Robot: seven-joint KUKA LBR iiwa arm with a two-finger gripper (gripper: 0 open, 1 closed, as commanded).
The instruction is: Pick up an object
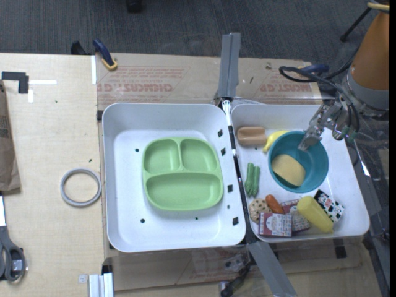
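Robot lab: taped bench point(49, 122), bins point(117, 184).

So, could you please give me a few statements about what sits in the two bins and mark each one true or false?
1. The green divided plate lies in the left bin. True.
2. The blue bowl holds a pale yellow item. True.
3. The blue bowl stands in the left bin. False: it stands in the right bin.
4. The gripper hangs over the green divided plate. False: it is at the blue bowl's rim.
5. The green bean pods lie between the bowl and the wall that parts the bins. True.
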